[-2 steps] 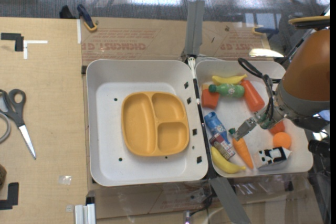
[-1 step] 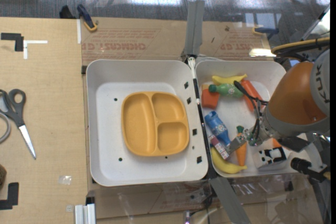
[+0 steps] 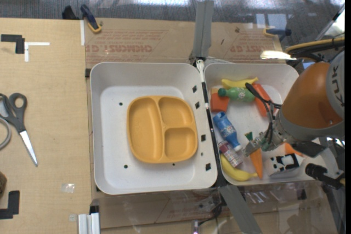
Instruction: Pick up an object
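The right bin point(image 3: 285, 71) holds several toy items. A yellow banana point(image 3: 237, 83) and a green bottle point(image 3: 238, 93) lie at the back, with an orange-red piece point(image 3: 262, 95) beside them. A blue bottle point(image 3: 226, 127) lies near the bin's left wall. Toward the front are an orange carrot point(image 3: 256, 163) and a second banana point(image 3: 237, 172). My gripper point(image 3: 256, 143) hangs low over the middle of this bin, just above the carrot's top end and right of the blue bottle. The grey wrist with its orange band point(image 3: 315, 98) covers the bin's right side.
The left bin point(image 3: 104, 118) contains a yellow divided plate point(image 3: 162, 129). A black-and-white block point(image 3: 284, 162) lies at the right bin's front right. Scissors point(image 3: 21, 126) rest on the wooden bench at far left. A grey strut point(image 3: 203, 30) stands behind the bins.
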Robot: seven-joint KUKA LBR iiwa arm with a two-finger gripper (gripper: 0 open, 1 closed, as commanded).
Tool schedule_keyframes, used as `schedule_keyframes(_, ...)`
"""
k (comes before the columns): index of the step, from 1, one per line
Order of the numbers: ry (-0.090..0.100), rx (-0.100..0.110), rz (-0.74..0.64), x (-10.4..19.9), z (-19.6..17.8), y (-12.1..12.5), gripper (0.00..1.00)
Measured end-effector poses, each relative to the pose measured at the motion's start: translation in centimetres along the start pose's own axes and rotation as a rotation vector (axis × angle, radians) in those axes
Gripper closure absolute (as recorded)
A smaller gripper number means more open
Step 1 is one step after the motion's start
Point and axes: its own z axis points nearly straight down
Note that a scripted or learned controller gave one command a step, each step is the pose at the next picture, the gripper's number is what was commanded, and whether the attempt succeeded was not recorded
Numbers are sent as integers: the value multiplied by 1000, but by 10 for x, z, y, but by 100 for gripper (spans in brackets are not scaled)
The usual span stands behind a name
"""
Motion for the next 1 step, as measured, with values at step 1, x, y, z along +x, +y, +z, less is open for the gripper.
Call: schedule_keyframes(1, 3, 3, 156, 72, -115, 34, 100)
